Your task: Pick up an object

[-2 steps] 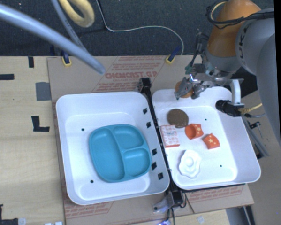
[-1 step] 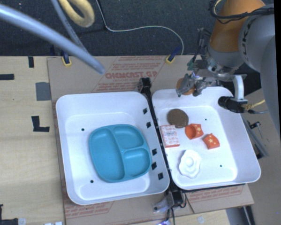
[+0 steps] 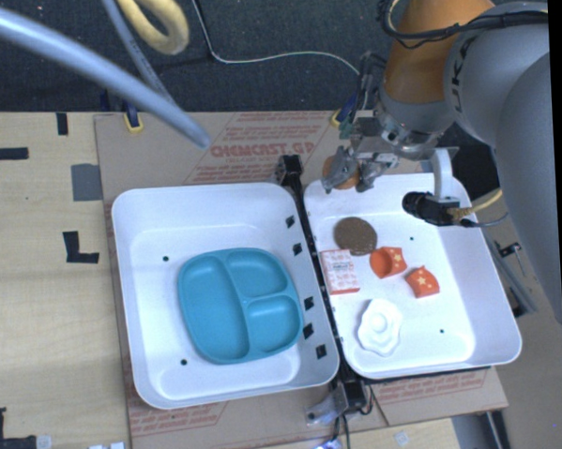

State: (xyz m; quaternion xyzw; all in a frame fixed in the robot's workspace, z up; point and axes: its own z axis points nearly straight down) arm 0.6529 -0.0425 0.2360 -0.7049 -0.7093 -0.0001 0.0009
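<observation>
jaws seen at far rim of right bin, something orange glimpsed between them; grip state cannot be told. brown disc just below, red pieces nearby. risk: rim struck, disc missed.

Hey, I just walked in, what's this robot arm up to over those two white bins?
The arm's tool hangs over the far edge of the right bin, with something orange at its tip; whether it is gripped is unclear. In that bin lie a brown disc, a small packet, two red pieces and a white lump. The left bin holds a blue divided plate.
</observation>
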